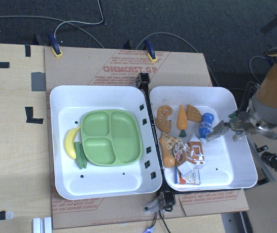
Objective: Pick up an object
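The two-finger claw sits low over the right-hand shallow white plastic bin, near that bin's right wall, with the grey arm and its orange band behind it at the right edge of the view. Whether the claw is parted or closed cannot be told from this slanted look; nothing shows clamped in it.

Just beside its tip, to the left, lies a small blue plastic bottle, tilted; contact between the two cannot be made out. Further left are an orange toy carrot, standing lengthwise, a tan wedge-shaped toy bread piece and a brown pretzel-shaped toy close to the divide between the bins. Below these, a heap of red-and-white printed packets and a white carton crowd the bin's lower left.

The bare floor of this bin lies on the right and lower right, beneath and below the claw.

The left-hand shallow white plastic bin holds a light green divided plastic plate, with a yellow toy banana and a dark green toy vegetable pressed along its left rim; bare floor runs along that bin's top and bottom.
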`<state>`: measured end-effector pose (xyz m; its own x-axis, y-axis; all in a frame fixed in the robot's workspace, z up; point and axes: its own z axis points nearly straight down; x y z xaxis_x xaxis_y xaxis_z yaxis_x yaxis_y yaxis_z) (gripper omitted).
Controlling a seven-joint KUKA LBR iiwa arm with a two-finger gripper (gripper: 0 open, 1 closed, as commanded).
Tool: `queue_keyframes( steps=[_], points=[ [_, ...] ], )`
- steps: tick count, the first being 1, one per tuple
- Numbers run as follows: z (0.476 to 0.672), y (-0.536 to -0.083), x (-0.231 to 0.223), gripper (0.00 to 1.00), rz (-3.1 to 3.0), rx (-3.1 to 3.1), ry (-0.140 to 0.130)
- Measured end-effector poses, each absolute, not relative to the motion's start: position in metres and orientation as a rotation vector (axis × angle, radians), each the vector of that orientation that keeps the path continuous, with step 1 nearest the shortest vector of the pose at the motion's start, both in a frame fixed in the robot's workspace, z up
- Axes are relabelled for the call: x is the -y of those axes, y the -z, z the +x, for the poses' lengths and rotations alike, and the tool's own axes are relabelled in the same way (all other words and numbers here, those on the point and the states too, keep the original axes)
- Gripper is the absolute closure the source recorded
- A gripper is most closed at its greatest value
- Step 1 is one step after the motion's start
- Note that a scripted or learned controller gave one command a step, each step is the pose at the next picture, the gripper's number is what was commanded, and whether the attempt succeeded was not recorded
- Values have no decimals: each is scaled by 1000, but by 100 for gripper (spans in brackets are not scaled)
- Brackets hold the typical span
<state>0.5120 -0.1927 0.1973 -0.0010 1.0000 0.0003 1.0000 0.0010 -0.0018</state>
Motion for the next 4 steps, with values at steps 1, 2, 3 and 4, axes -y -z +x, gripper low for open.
queue_keyframes(
  steps=[1, 2, 3, 4],
  points=[
    [559, -97, 187, 0, -2220, 2222, -1],
    [602, -87, 168, 0, -2222, 2225, 1],
    [652, -86, 122, 0, -2221, 2219, -15],
    [663, -83, 136, 0, -2201, 2197, -25]
  ],
)
